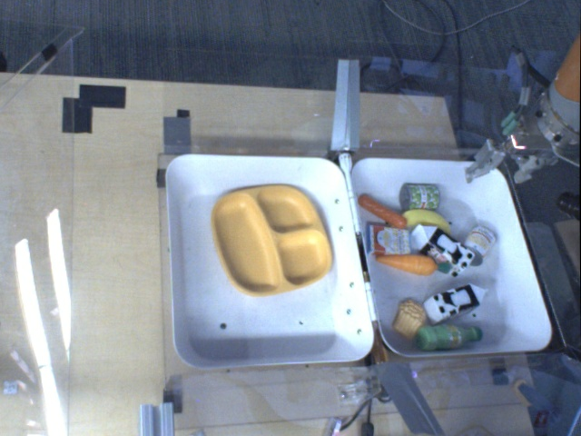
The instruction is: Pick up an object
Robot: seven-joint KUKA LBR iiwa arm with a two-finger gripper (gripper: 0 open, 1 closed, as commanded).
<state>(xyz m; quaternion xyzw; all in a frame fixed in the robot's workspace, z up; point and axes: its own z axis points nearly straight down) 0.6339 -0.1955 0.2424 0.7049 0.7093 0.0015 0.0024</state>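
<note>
Camera view: two carrots (382, 212), two toy cows (453, 302), one yellow tray (270, 238).

You have two bins side by side. A tray (270, 237) with three sections lies in the left bin (186, 334). The right bin (531, 321) holds many small things: a can (420, 195) at the back, a bottle (448, 336) at the front, and two carrots (382, 211) near the left wall.
</note>
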